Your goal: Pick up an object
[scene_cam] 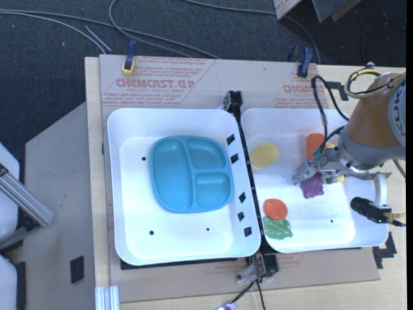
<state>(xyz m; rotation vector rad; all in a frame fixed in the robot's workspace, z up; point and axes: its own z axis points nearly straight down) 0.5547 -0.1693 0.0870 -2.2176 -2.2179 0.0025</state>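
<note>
Glossy white bins (pixel 129 192), smooth 3-compartment blue tray (pixel 191 173)

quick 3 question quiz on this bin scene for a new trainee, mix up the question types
1. True or false: the blue plastic divided tray lies in the right white bin.
2. Which item lies nearest the gripper? A) purple toy grape bunch B) yellow round toy C) green leafy toy
3. Fill in: the red-orange round toy lies just above the ____ toy in the camera view.

Key: 1 false, it lies in the left white bin; 2 A; 3 green leafy.
</note>
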